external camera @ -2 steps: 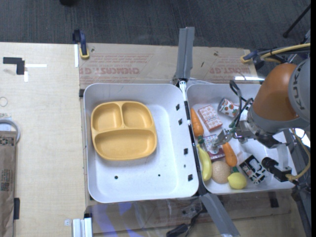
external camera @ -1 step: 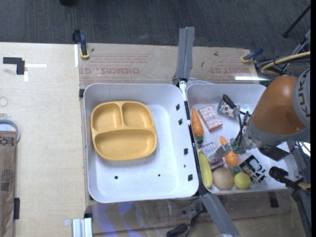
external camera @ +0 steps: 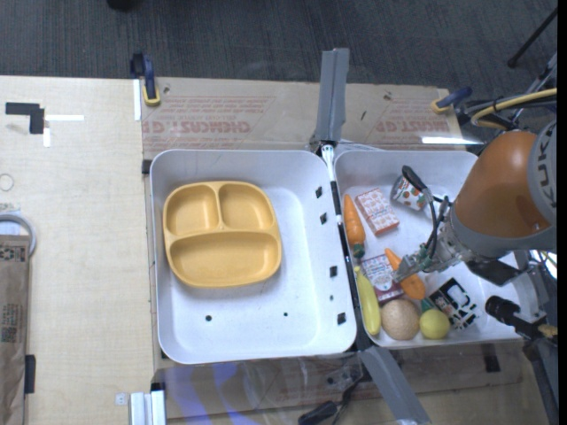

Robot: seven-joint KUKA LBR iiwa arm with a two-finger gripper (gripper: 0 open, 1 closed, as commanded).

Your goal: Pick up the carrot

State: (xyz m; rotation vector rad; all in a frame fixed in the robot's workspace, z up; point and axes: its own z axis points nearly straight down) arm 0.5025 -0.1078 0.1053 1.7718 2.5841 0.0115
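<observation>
The carrot is an orange stick with a green end. It lies along the left wall of the right bin, pointing front to back. My gripper hangs low over the middle of that bin, to the right of the carrot and apart from it. Right under and beside the gripper are smaller orange pieces, partly hidden by it. The arm's orange band covers the bin's right side.
Crowded around the gripper are a pink-and-white box, a spotted cup, a small carton, a yellow banana-like piece, a beige ball, a lemon and a black-and-white item. A yellow divided plate sits in the left bin.
</observation>
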